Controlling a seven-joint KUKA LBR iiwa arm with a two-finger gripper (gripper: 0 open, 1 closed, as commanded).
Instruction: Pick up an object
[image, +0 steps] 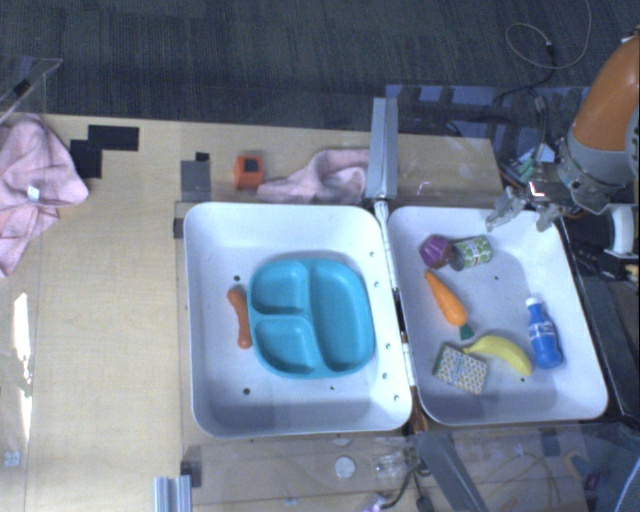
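Getting ready to grab

Your claw (524, 208) hangs spread and holding nothing at the upper right, over the right bin's (590, 400) top edge. The can (468, 252) lies just below; you need to go down.

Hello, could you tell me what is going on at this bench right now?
A robot arm reaches in from the right, and its hand hangs over the far right corner of the right bin, with nothing held between its fingers. That bin holds a purple-capped bottle, a carrot, a banana, a patterned sponge and a blue bottle. The left bin holds a blue divided plate and an orange sausage-shaped toy. Nothing has been picked up yet.
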